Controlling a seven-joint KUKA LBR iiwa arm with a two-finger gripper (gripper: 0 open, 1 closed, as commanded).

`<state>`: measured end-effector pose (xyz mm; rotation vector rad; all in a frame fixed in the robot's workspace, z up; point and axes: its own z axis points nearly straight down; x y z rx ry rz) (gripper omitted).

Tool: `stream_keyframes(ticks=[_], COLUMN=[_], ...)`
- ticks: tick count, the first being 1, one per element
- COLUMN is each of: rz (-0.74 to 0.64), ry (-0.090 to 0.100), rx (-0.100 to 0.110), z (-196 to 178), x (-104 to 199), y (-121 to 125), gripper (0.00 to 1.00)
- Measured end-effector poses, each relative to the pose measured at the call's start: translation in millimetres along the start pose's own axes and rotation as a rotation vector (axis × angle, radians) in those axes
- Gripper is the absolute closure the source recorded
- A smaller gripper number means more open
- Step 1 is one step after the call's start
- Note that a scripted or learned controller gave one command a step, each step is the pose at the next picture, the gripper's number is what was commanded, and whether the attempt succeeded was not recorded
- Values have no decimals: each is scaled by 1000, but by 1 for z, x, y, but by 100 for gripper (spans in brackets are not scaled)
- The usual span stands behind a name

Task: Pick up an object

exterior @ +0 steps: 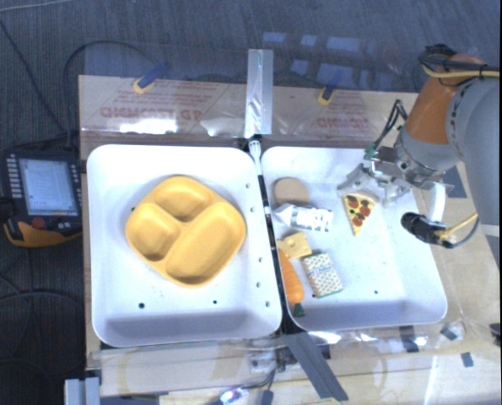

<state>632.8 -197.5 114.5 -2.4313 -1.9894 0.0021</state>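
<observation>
The claw (370, 181) sits low over the back of the right bin (402, 306), metal parts splayed just above the toy pizza slice (359, 211), and whether it is released or clenched I cannot tell from up here. Nothing shows caught in it; the pizza slice lies flat on the bin floor, right beneath. Behind the claw, the arm's orange band (429, 108) rises to the grey body at the right. Further left in this bin, a brown round piece (290, 191) rests near the back wall, a small white carton (304, 218) just in front of it. Then a yellow cheese-like wedge (296, 245), a patterned block (322, 274) and a carrot (291, 282) along the divider. Across in the left bin (116, 310), a big yellow divided dish (186, 229). A teach pendant (35, 197) lies left of the table (107, 99).
</observation>
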Motion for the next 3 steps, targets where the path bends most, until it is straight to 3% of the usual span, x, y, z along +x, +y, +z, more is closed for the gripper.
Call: stream_keyframes(ticks=[1, 2, 3], rz=[-42, -44, 239], ry=[-3, -1, -1], rx=[-10, -10, 2], z=[25, 16, -62], x=[1, 2, 34], y=[-15, -15, -21], gripper=[0, 100, 100])
